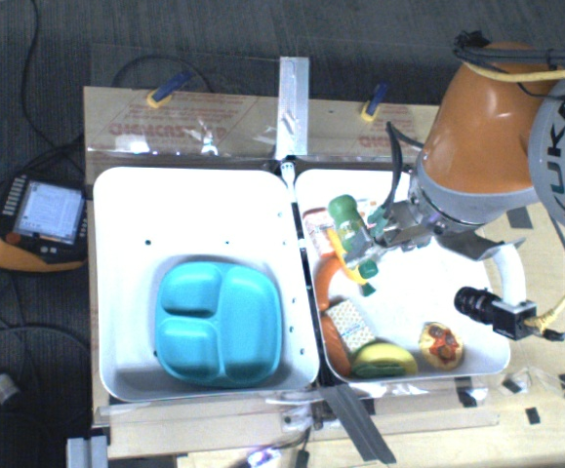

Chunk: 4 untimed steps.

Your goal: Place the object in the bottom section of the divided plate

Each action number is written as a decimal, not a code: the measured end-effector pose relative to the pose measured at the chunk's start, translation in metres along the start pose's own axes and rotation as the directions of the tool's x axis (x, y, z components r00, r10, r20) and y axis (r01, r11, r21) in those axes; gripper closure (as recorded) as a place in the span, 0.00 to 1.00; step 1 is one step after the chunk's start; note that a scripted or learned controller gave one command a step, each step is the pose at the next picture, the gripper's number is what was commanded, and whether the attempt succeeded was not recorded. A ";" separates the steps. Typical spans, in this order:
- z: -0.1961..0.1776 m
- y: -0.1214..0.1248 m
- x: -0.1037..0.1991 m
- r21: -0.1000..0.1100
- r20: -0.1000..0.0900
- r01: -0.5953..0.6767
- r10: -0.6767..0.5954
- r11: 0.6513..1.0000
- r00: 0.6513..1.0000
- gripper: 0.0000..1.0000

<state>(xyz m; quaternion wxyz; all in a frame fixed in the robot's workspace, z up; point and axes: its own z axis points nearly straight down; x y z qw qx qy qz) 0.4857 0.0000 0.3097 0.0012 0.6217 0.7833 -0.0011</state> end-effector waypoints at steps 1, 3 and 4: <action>0.069 0.020 0.081 0.005 -0.001 -0.151 0.151 0.989 0.989 1.00; -0.031 0.069 0.133 0.003 0.001 -0.261 0.261 0.965 0.965 1.00; 0.131 0.033 0.150 0.007 0.004 -0.698 0.698 0.716 0.716 1.00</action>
